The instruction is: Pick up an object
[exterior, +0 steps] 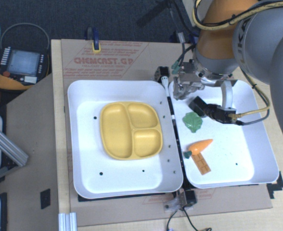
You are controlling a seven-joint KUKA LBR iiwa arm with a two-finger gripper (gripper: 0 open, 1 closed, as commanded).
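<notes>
You saw the yellow divided plate (131,129) well left of the gripper (186,89), whose grip I could not tell; the carrot (200,146) lay below it, likely light, rigid, slippery, best pinched mid-body; the green piece (193,122) sat nearer.

Bins, white: two, the left bin (83,143) and the right bin (257,162). Divided plate (130,129), yellow: one, three compartments. Carrot (199,146), orange: one. Green lump (193,122): one. Tan stick (201,164): one. Clamp (96,44) at far edge: one.
</notes>
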